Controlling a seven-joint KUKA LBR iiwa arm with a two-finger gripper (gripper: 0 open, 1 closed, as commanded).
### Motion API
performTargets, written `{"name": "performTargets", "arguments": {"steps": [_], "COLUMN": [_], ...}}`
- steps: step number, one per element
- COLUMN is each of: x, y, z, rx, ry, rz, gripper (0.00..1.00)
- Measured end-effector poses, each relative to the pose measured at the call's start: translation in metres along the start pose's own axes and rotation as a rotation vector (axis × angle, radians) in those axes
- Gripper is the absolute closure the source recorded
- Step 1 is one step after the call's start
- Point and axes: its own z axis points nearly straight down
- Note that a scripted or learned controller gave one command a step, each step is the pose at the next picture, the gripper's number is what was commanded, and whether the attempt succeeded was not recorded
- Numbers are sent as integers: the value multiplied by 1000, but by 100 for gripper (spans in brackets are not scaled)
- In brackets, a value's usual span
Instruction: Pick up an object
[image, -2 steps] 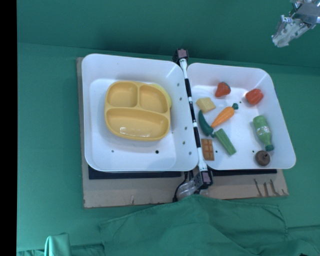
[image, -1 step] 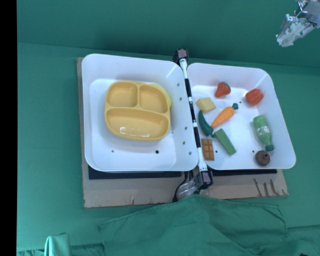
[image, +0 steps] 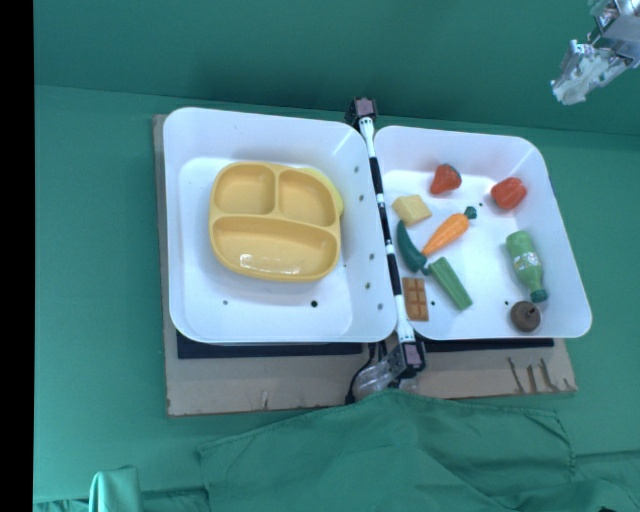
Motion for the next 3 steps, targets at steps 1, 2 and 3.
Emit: {"name": "performTargets", "arguments": {"steps": [1,2,3], "x": [0,-1,0], "y": [-13,-87,-84], "z": [9,-66,-60], "rx": [0,-11,-3], "ry": [1,-4,-2], "rz": [0,2,0], "gripper": [100,100,0]}}
